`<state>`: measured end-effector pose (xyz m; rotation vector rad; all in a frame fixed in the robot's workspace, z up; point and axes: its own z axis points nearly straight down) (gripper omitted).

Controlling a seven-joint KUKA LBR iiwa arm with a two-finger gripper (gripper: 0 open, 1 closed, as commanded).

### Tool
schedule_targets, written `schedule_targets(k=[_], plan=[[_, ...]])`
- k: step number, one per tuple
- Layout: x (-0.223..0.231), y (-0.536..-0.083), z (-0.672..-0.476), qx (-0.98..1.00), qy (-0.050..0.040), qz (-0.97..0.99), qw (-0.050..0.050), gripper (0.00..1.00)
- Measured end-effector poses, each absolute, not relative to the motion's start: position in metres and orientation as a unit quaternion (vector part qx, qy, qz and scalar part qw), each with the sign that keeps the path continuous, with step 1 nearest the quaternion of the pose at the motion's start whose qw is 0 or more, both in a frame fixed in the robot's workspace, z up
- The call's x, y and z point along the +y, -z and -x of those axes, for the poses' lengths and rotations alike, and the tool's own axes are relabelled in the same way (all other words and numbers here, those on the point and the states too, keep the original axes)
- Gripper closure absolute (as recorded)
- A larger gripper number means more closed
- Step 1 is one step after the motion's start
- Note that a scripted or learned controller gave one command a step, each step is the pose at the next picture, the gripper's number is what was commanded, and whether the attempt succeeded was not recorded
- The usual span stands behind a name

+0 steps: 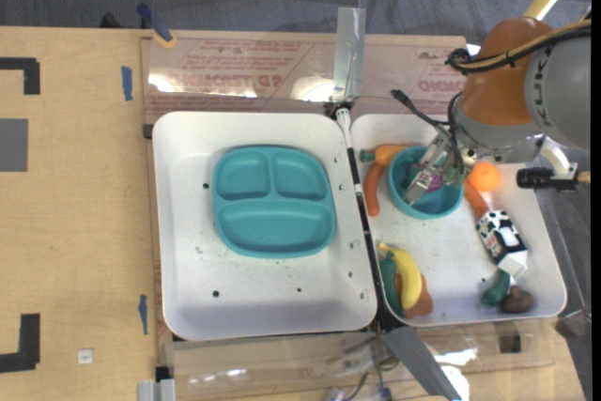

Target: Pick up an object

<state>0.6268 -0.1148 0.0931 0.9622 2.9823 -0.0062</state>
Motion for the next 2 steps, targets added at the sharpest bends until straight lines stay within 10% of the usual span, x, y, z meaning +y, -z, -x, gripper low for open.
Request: schedule_targets(k=[1, 2], plan=[[-0.166, -0.093, -0.570, 0.970, 0.0011, -0.243, 0.008, 0.00], [-0.101, -0.093, -0.596, 0.973, -0.0022, -0.233, 0.011, 0.00]])
